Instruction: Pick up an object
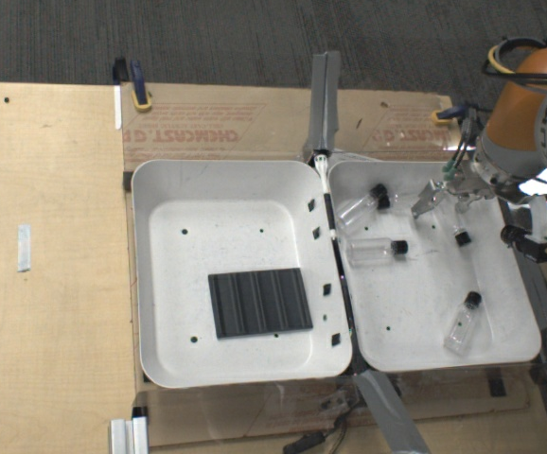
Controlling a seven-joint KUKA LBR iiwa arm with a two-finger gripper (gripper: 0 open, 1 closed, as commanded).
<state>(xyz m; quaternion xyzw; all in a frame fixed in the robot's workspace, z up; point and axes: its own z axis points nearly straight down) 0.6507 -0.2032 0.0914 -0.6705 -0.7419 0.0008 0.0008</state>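
1. Even, bright overhead light; white bins (150,253) near overexposed.
2. Shadows soft and short, along bin walls.
3. Glare at the right edge by the arm (524,102).
4. Overall mild softness; clear vials (461,324) faint against white.

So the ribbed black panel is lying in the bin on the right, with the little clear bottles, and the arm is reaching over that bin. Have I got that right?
Not quite. In the camera view the ribbed black panel lies in the left bin, alone, not with the bottles. The rest holds: the little clear bottles are in the right bin, and the arm is reaching over that bin.
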